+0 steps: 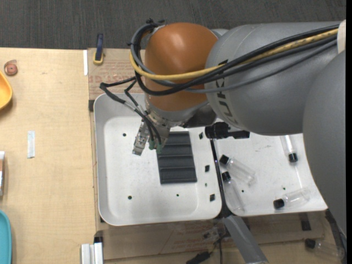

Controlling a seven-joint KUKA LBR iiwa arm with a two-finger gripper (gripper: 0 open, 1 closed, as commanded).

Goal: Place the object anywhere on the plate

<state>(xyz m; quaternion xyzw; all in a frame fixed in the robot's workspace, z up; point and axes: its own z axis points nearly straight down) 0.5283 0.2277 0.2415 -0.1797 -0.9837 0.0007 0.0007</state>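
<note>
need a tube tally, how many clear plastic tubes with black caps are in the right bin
3: one near the bin's left side, one further right by the arm, one near the front edge. The arm may hide more.

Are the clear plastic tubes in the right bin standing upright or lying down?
Lying down: the clear plastic tubes with black caps rest lengthwise on the right white bin floor.

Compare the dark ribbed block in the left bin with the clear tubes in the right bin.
The ribbed block is dark, flat and rectangular; the clear tubes are see-through, round and slim with black caps. The block lies alone by the left bin's right side; the tubes are scattered about the right bin. Both lie flat on white floors.
</note>
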